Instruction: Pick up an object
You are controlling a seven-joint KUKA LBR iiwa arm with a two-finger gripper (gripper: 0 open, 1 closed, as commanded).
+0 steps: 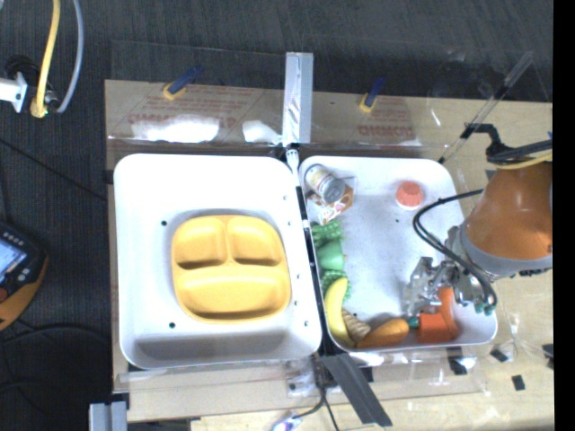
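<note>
My gripper (429, 290) hangs low over the front right part of the right bin (382, 241), reaching in from the right under the orange wrist band. Just below it lies a red-orange block (438, 325), with an orange carrot-shaped toy (386, 332) to that block's left. A yellow banana (333, 307) and a green toy (329, 246) lie along the bin's left wall. A small tin can (327, 187) rests in the back left corner, and a small red round piece (410, 194) sits at the back. The gripper body hides what lies directly under it.
The left bin (144, 241) holds a yellow divided plate (232, 266). A metal post (297, 97) stands behind the seam between the bins. Black cables (431, 232) loop from the arm over the right bin's right side.
</note>
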